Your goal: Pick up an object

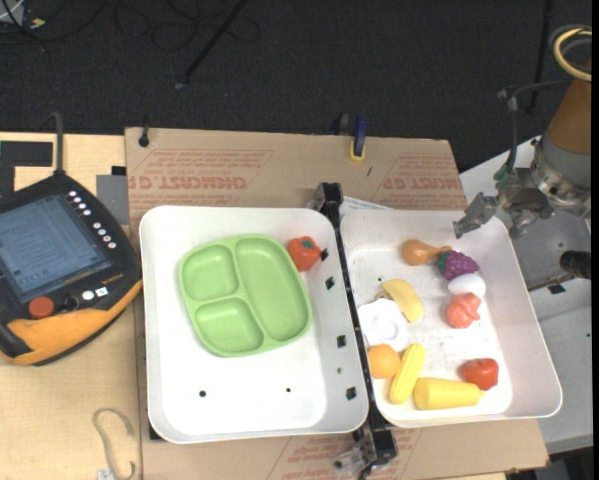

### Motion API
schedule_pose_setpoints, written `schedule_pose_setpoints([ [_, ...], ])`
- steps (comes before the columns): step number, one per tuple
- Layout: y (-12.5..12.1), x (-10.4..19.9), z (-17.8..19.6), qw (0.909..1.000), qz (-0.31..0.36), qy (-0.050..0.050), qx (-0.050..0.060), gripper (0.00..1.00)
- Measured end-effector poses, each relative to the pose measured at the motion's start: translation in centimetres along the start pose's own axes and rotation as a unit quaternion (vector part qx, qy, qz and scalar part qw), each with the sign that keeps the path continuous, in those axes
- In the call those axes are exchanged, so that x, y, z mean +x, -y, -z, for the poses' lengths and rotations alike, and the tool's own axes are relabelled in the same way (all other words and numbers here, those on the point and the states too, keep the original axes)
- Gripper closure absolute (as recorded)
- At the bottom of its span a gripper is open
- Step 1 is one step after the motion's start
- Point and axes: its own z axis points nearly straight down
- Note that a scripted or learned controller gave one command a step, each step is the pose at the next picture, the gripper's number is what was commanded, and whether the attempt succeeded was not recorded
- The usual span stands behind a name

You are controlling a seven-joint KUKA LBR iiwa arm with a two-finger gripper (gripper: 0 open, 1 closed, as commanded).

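since the tool (501, 206) hangs at the right bin's (539, 368) far edge, fingers unreadable so i cannot tell their spread, the small purple plastic grape bunch (459, 264) just below-left of it looks light, rigid, knobbly; pinch across its middle.

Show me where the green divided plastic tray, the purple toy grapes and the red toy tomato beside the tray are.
green divided plastic tray (245, 297), camera view, centre divider
purple toy grapes (460, 264), camera view, middle of bunch
red toy tomato (303, 253), camera view, its body
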Motion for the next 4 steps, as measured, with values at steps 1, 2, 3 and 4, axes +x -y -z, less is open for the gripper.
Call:
schedule_pose_setpoints([
  [1, -0.4, 0.2, -6.4, 1.0, 0.002, -0.001, 0.001, 0.0],
  [2, -0.5, 0.4, -12.8, 1.0, 0.002, 0.0, 0.001, 0.0],
  [3, -0.5, 0.5, -13.4, 1.0, 0.001, 0.0, -0.001, 0.0],
  [4, -0.3, 0.5, -12.4, 1.0, 0.001, 0.0, 0.002, 1.0],
])
